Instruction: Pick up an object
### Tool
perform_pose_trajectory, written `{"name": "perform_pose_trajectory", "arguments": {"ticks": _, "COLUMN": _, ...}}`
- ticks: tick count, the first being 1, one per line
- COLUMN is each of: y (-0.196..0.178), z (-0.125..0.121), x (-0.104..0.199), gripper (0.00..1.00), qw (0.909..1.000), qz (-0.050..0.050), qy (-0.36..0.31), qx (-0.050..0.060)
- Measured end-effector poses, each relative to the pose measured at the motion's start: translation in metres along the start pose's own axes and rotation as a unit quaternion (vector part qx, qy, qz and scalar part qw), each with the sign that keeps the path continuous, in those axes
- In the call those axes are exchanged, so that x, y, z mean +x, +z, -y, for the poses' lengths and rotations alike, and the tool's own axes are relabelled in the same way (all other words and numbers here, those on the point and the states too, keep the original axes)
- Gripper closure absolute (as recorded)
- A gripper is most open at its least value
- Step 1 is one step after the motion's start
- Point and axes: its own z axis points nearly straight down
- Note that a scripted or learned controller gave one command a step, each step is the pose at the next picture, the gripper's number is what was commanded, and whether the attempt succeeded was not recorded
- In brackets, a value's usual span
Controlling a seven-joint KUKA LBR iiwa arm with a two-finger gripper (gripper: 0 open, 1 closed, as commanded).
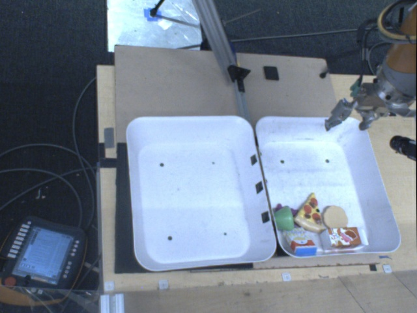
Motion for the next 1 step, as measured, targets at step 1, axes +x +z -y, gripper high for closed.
{"name": "perform_pose_trajectory", "arguments": {"ticks": 1, "y": 0.0045, "z": 0.0586, "x": -0.0084, "gripper": 0.00, "qw": 1.0000, "qz": 0.000, "qy": 0.001, "qx": 0.000}}
